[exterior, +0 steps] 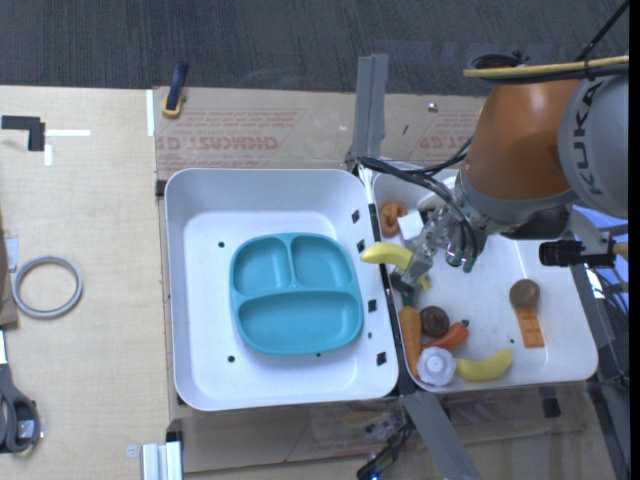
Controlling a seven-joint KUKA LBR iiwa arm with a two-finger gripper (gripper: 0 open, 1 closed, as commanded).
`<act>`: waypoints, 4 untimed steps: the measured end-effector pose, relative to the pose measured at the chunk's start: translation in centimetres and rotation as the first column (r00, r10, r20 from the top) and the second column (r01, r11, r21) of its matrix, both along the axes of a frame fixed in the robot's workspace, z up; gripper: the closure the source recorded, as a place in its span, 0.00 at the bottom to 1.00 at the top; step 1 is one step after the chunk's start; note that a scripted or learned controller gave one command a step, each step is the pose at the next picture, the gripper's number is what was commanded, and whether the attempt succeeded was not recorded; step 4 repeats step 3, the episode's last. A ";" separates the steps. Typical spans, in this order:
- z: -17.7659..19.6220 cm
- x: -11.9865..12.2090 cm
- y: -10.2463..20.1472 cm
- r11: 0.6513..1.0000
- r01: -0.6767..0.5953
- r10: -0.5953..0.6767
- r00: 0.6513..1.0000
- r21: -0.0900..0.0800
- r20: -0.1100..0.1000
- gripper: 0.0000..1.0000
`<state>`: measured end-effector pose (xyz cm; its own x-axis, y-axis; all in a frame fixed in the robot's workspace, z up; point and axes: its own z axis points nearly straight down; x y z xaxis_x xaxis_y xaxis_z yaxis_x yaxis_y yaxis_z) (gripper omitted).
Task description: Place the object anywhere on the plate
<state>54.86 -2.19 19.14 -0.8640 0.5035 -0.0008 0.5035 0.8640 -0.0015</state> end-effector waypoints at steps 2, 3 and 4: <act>-4.7 -2.6 -8.2 0.987 -0.160 0.160 0.987 0.001 0.000 0.00; 6.8 -5.4 -9.8 0.992 -0.125 0.125 0.992 0.000 0.003 0.00; 6.8 -5.4 -9.8 0.992 -0.125 0.125 0.992 0.000 0.003 0.00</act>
